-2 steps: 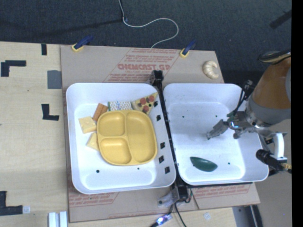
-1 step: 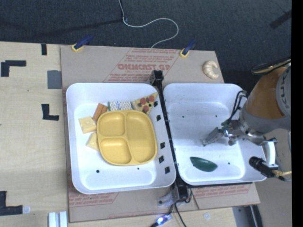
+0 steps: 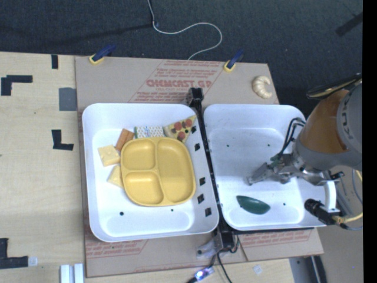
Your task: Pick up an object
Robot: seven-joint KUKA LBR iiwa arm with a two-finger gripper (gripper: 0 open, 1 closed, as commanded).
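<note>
The right bin has bare floor across its far and left parts, room for a descent. The arm crosses its right wall, and the end effector stands over the middle, just above a dark green object near the front wall. The left bin is crowded: a yellow divided plate fills its centre, with small food pieces packed along its left and far sides. Bare floor lies along its front. A clip-studded divider separates the bins.
</note>
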